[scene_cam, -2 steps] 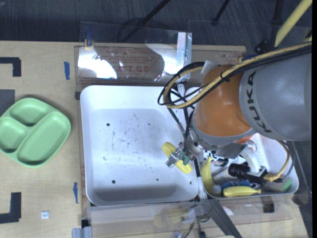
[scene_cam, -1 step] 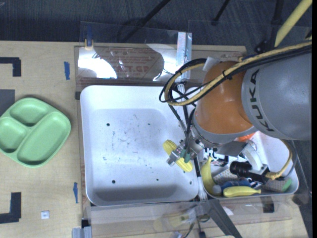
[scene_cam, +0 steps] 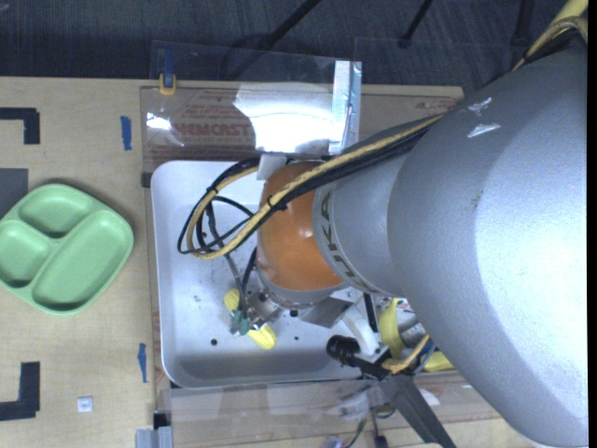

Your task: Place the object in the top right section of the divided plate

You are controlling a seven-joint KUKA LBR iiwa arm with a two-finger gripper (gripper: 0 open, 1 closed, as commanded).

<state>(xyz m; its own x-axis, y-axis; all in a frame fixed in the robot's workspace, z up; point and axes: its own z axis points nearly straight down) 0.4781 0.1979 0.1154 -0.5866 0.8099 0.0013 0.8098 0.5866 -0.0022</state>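
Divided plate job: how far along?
Nothing looks done: the green divided plate sits on the bench left of the white bin, its three sections bare. In hand: the arm is reaching down into the bin, its wrist over yellow pieces on the bin floor; a grasp isn't visible. Left: secure an object, carry it over, set it in the top right section.

Pretty even, bright light overall; glare on the clear panel (scene_cam: 252, 110) up top, and the arm (scene_cam: 485, 250) looks soft, out of focus.
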